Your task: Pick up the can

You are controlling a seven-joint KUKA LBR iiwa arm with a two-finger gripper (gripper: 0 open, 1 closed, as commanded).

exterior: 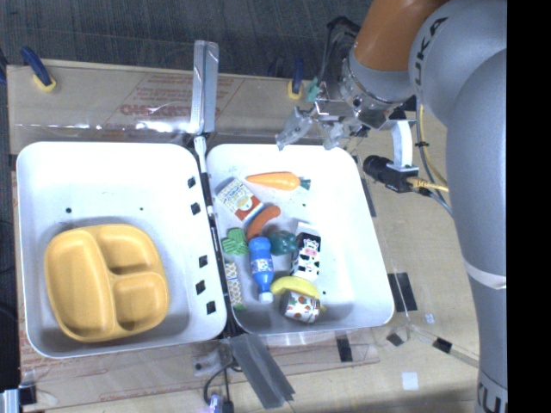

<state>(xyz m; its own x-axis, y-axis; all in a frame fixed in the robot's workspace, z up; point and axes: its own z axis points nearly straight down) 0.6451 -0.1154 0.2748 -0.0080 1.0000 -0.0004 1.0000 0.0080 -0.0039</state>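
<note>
Overhead, we see the arm holding its gripper, fingers spread wide and holding nothing, above the right bin's far rim. We locate the can at its near wall, beside the banana.

Two shallow white bins sit side by side on the counter, the left bin and the right bin. The left one contains one yellow divided tray. The right one contains one carrot, one blue bottle, one banana, one cow-patterned carton, one small juice carton and one can.
</note>
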